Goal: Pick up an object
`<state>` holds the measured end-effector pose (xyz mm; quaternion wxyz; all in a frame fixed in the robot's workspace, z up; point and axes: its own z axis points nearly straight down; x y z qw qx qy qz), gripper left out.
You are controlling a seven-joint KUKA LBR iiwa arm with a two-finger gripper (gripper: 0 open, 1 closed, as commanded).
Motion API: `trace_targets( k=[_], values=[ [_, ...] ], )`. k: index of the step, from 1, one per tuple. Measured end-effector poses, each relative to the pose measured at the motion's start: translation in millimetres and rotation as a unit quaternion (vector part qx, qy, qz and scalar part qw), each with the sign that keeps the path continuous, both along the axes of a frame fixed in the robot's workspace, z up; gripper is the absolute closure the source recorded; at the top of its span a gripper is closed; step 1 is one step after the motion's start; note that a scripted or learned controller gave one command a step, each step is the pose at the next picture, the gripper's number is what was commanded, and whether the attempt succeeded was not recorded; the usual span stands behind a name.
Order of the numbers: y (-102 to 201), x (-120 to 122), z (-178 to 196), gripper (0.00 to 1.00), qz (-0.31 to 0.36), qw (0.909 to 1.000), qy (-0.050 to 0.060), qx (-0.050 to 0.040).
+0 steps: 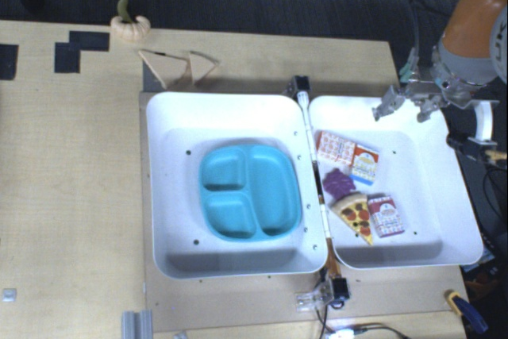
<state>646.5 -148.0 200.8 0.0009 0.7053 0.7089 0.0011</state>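
On the desk [71, 194], a small pale gourd [129, 26] sits near the far edge. The left bin [171, 123] holds a blue three-compartment tray [250, 190]. In the right bin [429, 163] a cluster lies toward its left side: a red and white box [347, 153], below it a purple grape bunch [340, 184], then a toy pizza slice [355, 214] beside a small red carton [386, 216]. The gripper [406, 109] hovers over the right bin's far rim, well apart from the cluster, fingers spread and holding nothing
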Motion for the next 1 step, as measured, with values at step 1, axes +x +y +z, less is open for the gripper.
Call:
trace_targets(
  k=[1],
  values=[
    [-41.7,-78.1,-96.0,0.00,-0.002,1.0000,0.002,-0.0003]
  ],
)
